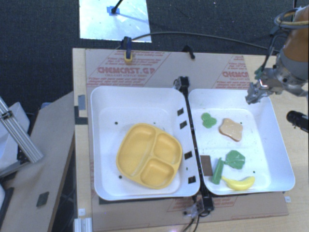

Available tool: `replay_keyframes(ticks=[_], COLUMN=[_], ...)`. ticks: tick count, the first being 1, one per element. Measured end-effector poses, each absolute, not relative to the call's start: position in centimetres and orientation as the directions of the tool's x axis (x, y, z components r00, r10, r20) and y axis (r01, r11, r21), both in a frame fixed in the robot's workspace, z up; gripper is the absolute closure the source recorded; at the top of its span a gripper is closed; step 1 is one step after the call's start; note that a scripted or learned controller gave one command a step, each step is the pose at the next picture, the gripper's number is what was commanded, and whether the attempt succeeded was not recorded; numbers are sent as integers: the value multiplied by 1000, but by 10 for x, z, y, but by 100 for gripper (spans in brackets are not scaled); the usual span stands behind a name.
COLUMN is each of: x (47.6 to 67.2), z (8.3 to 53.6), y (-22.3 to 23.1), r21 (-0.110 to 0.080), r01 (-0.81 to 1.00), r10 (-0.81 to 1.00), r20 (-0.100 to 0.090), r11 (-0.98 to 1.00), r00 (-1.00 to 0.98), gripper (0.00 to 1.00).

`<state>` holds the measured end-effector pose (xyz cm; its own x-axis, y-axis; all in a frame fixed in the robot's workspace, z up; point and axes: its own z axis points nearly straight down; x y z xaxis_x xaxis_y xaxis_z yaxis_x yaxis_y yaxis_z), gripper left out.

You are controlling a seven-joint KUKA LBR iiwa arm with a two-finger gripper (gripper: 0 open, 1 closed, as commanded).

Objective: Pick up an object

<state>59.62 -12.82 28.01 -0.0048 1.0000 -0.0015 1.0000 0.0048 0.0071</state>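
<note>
Nearest the camera, along the front of the right bin (277,129), lies a yellow banana (239,182), with a green cucumber-like piece (217,171) tilted just to its left and a small brown block (206,165) beside that, close to the divider between the bins. Just behind the banana sits a green leafy piece (235,159). Further back in the same bin a tan slice of toast (231,129) lies flat, and to its left, apart from it, is a small green broccoli-like piece (208,120). In the left bin (104,129) a yellow compartment plate (148,155) rests toward the front centre. Both bins sit on a sheet printed with red lettering (126,70) on the bench (53,129). At the far right corner of the right bin the tool (254,94) hangs above the rim, well apart from every piece; nothing lies between its tips, and whether it is spread or closed cannot be told from here.
</note>
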Motion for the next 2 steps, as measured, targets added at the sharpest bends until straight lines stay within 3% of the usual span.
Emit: replay_keyframes(ticks=[1,2], x=[608,604], z=[269,257], y=[-85,-28], r21=[3,1], r01=[1000,1000], r10=[1000,1000], r20=[1,2], r11=[8,10], r00=[-8,-10], gripper=[100,100])
